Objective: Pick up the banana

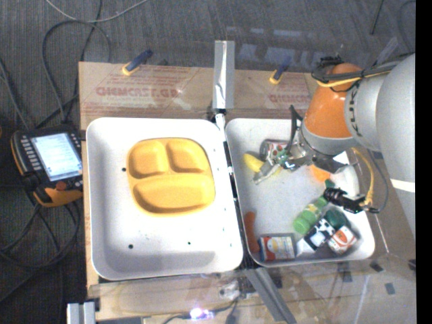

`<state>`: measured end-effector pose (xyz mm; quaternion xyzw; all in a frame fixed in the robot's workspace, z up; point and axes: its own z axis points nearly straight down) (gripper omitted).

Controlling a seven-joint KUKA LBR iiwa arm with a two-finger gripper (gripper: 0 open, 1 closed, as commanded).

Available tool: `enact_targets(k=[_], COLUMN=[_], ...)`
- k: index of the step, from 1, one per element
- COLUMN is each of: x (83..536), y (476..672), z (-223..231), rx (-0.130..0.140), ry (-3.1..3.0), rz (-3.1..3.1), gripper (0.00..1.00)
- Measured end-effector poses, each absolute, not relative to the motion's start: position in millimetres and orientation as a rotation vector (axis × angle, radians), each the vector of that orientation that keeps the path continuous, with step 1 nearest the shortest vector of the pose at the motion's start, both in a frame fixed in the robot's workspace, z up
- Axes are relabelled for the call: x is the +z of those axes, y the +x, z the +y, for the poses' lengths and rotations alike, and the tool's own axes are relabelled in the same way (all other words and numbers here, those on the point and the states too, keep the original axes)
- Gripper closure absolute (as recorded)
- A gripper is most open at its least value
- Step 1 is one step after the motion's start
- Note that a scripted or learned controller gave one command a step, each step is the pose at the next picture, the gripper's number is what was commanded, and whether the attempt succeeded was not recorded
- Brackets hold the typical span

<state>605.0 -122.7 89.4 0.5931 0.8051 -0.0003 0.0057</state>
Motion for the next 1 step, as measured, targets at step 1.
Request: enact_targets(k=[1], x=[87.8], y=[646.1], z=[-113.1], rx=[-0.018], ry=[2.196], rz=[2.259], gripper=[0.0])
